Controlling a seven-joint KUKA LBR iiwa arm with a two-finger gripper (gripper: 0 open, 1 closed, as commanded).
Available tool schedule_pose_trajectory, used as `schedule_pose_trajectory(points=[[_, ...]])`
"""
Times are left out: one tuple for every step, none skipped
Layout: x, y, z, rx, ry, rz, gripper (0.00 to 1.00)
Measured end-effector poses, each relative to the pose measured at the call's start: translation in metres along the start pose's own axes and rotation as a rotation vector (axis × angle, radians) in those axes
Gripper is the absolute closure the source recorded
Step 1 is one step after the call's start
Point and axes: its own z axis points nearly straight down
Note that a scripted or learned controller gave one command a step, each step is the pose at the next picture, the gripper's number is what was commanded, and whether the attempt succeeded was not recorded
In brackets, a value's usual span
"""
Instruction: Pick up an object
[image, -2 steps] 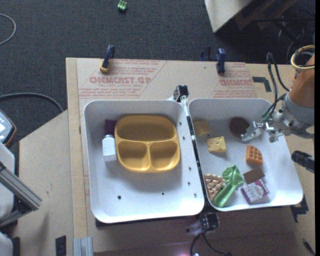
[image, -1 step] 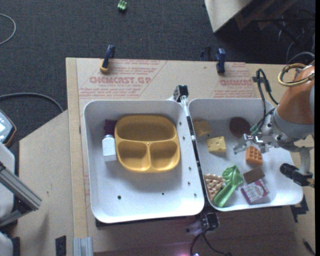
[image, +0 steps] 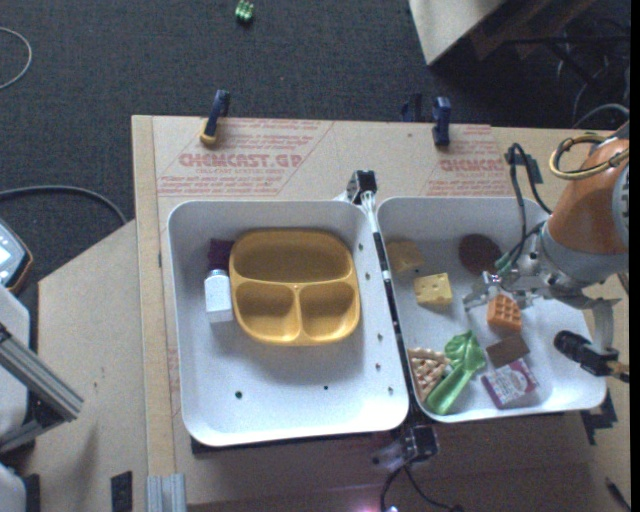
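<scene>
A: Several items are lying in the right bin (image: 590, 392); the tool (image: 497, 293) is hovering just above the orange waffle (image: 505, 312).

B: Finger spread? I cannot tell.

A: I'd advise it to be centring over the waffle, clearing the brown block (image: 507, 349).

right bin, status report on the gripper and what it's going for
Gripper low in the right bin, at the orange waffle. Grasp unconfirmed. Cheese wedge and brown block close by.
</scene>
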Motion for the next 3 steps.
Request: schedule_pose_trajectory(points=[[-0.001,0.001,-0.012,-0.005,-0.002,0.001,1.00],[-0.004,-0.001,-0.075,-0.011,-0.005,0.000,1.00],[0.000,0.008,-0.135,-0.013,-0.005,-0.002,1.00]])
